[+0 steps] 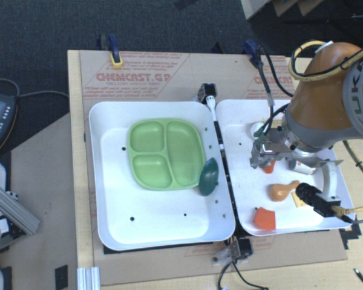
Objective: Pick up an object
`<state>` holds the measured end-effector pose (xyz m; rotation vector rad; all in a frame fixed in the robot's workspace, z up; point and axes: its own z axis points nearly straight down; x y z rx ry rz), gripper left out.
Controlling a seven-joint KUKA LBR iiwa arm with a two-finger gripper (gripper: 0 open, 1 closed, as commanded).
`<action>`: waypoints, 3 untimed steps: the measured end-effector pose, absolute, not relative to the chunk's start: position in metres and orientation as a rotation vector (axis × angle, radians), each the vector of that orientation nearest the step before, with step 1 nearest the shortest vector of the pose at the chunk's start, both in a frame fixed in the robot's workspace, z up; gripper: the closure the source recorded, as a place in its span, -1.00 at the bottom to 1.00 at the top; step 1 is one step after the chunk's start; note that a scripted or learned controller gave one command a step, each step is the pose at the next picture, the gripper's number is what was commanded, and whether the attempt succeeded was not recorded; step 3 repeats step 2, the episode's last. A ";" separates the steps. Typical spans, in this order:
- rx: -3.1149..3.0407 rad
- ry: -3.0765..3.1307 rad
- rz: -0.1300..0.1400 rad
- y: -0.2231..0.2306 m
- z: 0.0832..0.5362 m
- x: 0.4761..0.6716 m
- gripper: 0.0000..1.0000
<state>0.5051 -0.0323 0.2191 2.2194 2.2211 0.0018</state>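
The gripper [265,157] hangs low in the right bin [242,125], just above a small orange-red piece [267,167] that touches its tip, though I cannot tell its grip, while the tan pear-shaped object [282,191] and orange block [265,219] lie nearer the bin's front edge.

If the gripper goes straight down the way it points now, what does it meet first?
Most likely the small orange-red object just under the gripper in the right bin. If it misses, it meets the bin's white floor. Height is hard to judge from this slanted view.
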 end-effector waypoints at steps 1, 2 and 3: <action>2.224 2.222 -0.002 -0.038 0.215 0.496 1.00; 2.218 2.222 0.003 -0.030 0.227 0.493 1.00; 2.218 2.222 0.003 -0.030 0.227 0.493 1.00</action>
